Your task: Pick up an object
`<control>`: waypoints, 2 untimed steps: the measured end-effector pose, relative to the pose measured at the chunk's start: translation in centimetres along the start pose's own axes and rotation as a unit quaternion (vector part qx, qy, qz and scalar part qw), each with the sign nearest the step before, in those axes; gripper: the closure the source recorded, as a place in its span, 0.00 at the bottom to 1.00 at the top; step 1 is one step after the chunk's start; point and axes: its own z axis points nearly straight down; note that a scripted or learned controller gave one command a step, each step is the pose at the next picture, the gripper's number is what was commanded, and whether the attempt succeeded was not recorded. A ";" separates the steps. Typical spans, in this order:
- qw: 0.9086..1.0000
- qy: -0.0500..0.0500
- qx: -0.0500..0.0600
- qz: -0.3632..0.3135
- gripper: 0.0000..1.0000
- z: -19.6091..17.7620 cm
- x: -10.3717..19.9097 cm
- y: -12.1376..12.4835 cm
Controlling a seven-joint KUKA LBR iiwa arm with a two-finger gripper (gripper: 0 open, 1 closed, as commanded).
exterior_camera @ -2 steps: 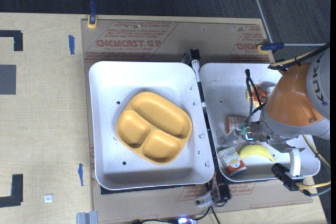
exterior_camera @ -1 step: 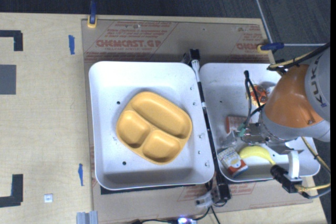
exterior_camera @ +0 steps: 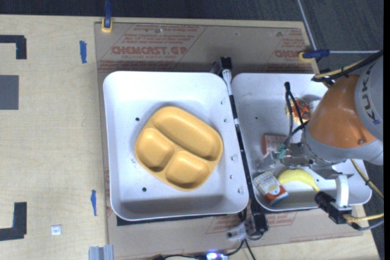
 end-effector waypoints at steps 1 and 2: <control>1.000 0.000 0.000 0.000 0.00 0.0 -0.1 0.0; 1.000 -0.002 -0.003 0.001 1.00 -1.1 -0.2 0.2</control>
